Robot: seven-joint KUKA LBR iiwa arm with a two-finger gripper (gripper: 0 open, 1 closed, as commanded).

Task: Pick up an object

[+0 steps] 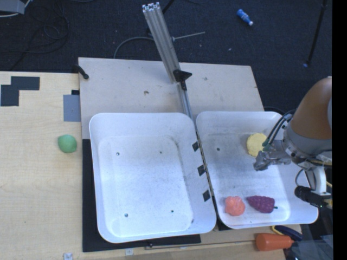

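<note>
Arm: the grey arm with the orange band comes in from the right side and bends down over the right bin.
Gripper: the gripper hangs low in the right bin, just beside the yellow ball. It is too small and dark to tell if it is spread or pressed together. Nothing can be seen pinched in it.
Yellow ball: the yellow ball sits in the right bin, near its far right corner. The gripper is closest to this one, so it looks like the thing the arm wants to pick.
Orange lump: the orange lump lies near the front edge of the right bin.
Purple grapes: the toy purple grapes lie just beside the orange lump, also by the front edge. Both are well apart from the gripper.
Right bin: the right bin has lots of bare floor in the middle, so there is room to move there.
Left bin: the left bin touches the right bin along one side.
Edges: the yellow ball is near the bin wall, so the gripper has little room on that side.
Green ball: a green ball rests on the wooden bench, left of the bins, far from the arm.
</note>
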